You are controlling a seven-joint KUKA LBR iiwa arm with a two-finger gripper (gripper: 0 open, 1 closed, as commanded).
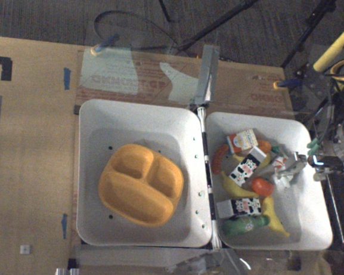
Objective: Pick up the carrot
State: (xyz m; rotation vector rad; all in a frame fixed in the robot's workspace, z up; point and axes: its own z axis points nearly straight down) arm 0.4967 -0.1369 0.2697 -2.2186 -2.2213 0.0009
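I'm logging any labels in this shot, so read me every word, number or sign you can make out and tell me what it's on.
Brown cardboard sheet behind the white bins: reddish printed lettering, too blurred to read.
Two cow-patterned cartons in the right bin: print too small to read.
Orange-and-white carton: nothing legible.

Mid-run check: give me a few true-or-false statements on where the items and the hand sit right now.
1. The orange three-compartment plastic plate lies in the left white bin. True.
2. The plate holds a banana. False: the yellow banana lies in the right white bin.
3. The hand is over the right bin. True.
4. Both cow-print cartons sit in the left bin. False: they are in the right bin.
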